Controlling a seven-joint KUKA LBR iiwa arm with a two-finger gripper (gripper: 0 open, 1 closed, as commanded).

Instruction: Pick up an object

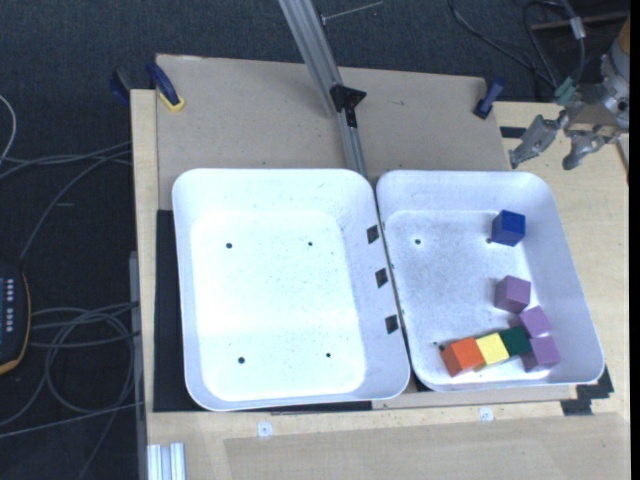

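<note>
The wooden bench [250, 108] bears two white bins (side by side): left bin [185, 268], right bin [570, 258].

One camera looks at my workplace from above, fixed over the tabletop [250, 98] and tilted a little, so the far edge lies at the top of the picture. It stands far enough to take in both white bins [190, 208], the whole board and some dark floor [70, 28] around. My arm enters from the right side.
</note>
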